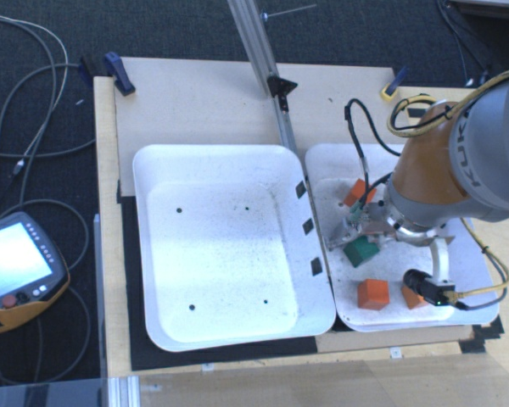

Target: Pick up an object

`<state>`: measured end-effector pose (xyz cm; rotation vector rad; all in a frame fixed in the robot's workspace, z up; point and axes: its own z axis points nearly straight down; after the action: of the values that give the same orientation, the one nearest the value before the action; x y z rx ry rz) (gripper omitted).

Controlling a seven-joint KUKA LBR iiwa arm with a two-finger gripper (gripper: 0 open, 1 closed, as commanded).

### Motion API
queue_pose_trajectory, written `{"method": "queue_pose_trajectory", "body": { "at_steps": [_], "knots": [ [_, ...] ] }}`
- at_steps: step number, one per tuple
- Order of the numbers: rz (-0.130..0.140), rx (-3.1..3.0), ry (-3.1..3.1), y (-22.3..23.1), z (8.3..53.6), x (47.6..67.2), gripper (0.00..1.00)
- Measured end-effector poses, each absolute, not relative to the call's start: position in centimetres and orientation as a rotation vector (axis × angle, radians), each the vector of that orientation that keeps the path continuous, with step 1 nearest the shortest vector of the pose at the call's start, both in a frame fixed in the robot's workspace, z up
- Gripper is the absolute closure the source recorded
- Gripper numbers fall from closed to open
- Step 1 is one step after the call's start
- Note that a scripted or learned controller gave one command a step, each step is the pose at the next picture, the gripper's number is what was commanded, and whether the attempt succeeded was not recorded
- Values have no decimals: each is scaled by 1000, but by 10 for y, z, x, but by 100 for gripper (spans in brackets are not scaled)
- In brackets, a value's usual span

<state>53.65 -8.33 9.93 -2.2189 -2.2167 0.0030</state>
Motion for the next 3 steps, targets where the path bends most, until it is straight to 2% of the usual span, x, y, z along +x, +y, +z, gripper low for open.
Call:
{"method": "queue_pose_trajectory", "body": {
  "at_steps": [1,2,3],
  "knots": [
    [2,-2219,-2218,-84,99,515,0],
    [-3,-2220,-2221,-83,110,516,100],
    [-16,-2216,-2237,-11,205,594,100]
  ]
}}
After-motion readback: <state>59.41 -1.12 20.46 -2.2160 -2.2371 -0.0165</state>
